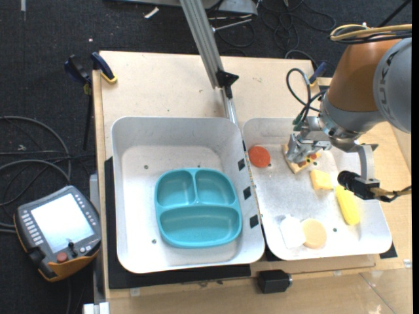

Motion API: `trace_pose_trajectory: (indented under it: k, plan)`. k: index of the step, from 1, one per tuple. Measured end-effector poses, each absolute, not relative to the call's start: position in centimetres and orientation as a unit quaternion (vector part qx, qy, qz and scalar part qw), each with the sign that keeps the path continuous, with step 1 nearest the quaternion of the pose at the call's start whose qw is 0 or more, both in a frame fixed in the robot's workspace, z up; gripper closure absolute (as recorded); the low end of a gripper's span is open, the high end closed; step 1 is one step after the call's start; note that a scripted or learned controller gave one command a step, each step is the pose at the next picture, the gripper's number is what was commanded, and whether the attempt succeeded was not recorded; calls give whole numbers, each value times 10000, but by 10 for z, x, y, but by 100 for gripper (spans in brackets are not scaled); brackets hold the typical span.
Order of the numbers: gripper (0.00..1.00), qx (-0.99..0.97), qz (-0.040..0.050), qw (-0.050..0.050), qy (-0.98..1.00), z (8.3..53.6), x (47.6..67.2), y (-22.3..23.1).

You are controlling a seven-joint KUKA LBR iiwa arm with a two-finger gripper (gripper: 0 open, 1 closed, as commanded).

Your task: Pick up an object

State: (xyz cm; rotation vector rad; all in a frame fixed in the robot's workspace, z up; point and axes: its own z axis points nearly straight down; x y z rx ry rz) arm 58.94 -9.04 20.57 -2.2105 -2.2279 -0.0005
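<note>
The gripper [302,154] is sitting low in the right bin [366,241], over a tan block [298,167], with an orange ball [260,156] lying just to its left. A teal divided tray [196,207] is resting in the left bin [131,175] on the tabletop [157,84].

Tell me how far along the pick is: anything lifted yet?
Done: the arm has reached into the right bin, with the hand low over a tan piece near the bin's back. In hand: nothing I can confirm; the grip itself is too small to read. Left: securing and lifting an object. The orange ball, yellow block and banana lie on the bin floor.
</note>
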Motion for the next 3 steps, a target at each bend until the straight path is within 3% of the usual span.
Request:
trace_pose_trajectory:
  k: [3]
  plan:
    - [100,-7038,-5,13,-7104,211,565,63]
